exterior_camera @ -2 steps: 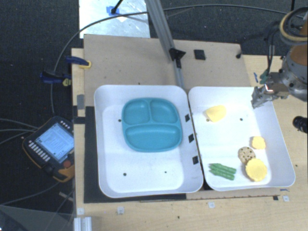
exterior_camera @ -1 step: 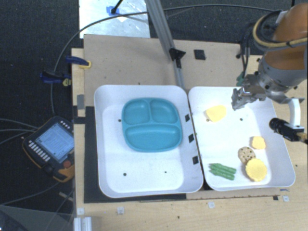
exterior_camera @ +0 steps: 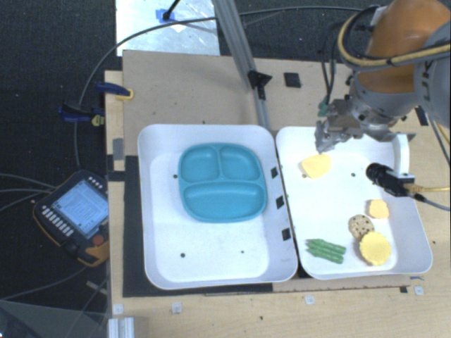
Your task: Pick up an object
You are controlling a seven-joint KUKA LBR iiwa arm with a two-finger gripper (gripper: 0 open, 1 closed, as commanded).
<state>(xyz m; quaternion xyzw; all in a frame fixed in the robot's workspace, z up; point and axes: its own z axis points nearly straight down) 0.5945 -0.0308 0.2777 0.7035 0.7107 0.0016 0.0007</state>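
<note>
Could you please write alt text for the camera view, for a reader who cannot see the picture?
The end effector hovers just above a pale yellow food piece in the right bin, which also holds green beans, a cookie and two more yellow pieces. The left bin holds a blue divided plate.

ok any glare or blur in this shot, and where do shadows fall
Camera view: bright glare on the pale sheet at top left; the arm's orange band and the gripper look soft; the food pieces cast faint shadows, and the blue plate is evenly lit.
</note>
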